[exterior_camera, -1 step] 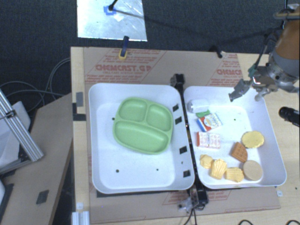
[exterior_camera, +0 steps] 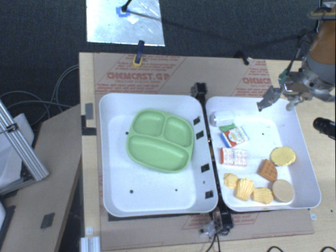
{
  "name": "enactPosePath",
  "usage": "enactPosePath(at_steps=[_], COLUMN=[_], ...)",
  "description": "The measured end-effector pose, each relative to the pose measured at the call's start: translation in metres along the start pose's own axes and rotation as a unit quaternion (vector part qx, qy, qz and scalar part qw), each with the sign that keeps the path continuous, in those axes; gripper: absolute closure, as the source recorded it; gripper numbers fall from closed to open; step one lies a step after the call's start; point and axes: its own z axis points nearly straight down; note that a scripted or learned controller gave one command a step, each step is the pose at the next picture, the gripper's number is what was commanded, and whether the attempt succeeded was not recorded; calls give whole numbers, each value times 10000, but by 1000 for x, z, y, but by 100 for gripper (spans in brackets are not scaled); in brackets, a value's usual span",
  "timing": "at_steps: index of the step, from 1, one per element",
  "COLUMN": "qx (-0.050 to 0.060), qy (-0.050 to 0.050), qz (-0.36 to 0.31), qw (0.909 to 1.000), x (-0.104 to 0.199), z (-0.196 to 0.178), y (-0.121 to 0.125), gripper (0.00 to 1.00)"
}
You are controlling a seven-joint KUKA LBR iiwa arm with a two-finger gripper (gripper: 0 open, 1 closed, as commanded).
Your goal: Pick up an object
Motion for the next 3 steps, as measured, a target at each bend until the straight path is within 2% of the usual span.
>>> enactPosePath(at_steps=[1,3], qx=[15,19], qy=[3,8], qz=[3,11], qw=[10000,10000], x=[0,10], z=[49,144], y=[10,0], gripper=[0,0])
